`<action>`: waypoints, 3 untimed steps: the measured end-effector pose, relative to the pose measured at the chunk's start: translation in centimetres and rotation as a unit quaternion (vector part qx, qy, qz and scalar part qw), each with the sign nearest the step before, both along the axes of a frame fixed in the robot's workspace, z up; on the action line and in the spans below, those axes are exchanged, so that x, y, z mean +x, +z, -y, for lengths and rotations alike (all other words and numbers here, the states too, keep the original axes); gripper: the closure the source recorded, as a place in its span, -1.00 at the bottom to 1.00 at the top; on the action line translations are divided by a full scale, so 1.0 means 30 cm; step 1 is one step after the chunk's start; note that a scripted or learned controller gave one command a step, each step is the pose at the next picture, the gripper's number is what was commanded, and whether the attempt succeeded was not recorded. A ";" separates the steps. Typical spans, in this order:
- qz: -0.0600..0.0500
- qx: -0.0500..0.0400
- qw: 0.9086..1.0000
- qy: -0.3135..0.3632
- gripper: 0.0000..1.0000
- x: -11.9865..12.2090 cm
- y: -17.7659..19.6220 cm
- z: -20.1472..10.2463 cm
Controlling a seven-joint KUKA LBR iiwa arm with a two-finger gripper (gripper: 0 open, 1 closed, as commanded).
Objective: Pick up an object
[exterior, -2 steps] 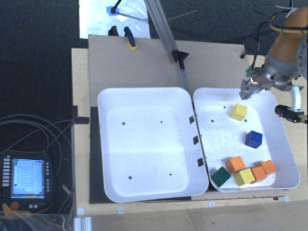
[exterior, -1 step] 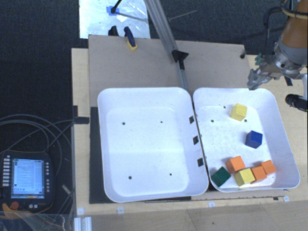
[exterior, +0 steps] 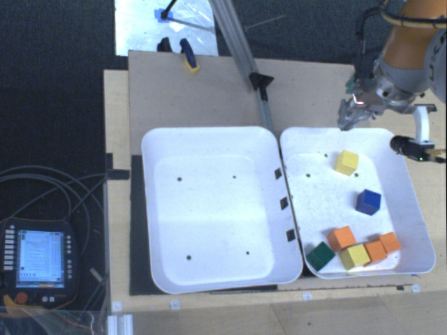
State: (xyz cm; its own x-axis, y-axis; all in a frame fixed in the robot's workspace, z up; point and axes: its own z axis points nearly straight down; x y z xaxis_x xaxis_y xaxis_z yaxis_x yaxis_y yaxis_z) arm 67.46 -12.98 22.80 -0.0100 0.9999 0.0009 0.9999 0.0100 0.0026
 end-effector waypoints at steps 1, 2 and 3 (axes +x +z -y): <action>0.000 0.001 1.000 0.001 1.00 -0.027 0.044 -0.193; -0.001 0.000 1.000 0.000 1.00 -0.051 0.039 -0.341; 0.001 0.001 1.000 0.001 1.00 -0.056 0.081 -0.517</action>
State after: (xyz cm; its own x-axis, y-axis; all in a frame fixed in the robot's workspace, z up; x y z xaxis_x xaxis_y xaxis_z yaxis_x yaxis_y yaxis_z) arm 65.79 2.52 25.24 -0.0115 0.9999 0.0022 0.9999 0.0115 0.0036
